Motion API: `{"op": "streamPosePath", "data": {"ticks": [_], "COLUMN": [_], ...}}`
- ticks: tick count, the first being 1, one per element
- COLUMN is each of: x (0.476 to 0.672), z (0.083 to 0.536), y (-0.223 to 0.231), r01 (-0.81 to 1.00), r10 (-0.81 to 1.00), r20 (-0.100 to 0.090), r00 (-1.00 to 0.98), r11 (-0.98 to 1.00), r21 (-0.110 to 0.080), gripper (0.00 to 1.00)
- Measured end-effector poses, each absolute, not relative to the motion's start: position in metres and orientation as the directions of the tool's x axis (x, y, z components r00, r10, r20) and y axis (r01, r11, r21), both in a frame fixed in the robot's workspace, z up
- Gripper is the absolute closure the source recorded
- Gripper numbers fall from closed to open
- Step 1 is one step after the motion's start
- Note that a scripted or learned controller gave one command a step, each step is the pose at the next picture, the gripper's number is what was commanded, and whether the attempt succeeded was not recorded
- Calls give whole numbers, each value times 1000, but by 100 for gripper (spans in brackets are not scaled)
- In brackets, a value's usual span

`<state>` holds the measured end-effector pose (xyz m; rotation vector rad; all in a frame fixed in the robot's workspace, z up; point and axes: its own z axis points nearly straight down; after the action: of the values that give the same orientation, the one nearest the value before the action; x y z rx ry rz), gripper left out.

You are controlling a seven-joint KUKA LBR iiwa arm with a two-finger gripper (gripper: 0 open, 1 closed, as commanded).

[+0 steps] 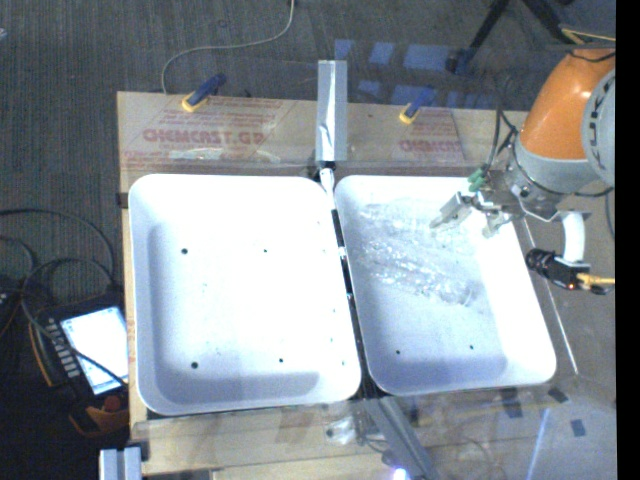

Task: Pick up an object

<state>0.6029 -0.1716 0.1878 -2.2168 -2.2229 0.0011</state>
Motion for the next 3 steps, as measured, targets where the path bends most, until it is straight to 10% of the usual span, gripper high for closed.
{"op": "streamPosePath", "data": {"ticks": [1,2,3], "x": [559,559,588], "z": [297,306,304], "y": [-215,-214,-137], "r01": [954,954,877], "r10": [954,954,877], "r20": [-4,-8,-2], "r00": [300,298,481], "r11": [-300,-298,-481], "r21": [0,0,-2], "gripper": [0,100,100]}}
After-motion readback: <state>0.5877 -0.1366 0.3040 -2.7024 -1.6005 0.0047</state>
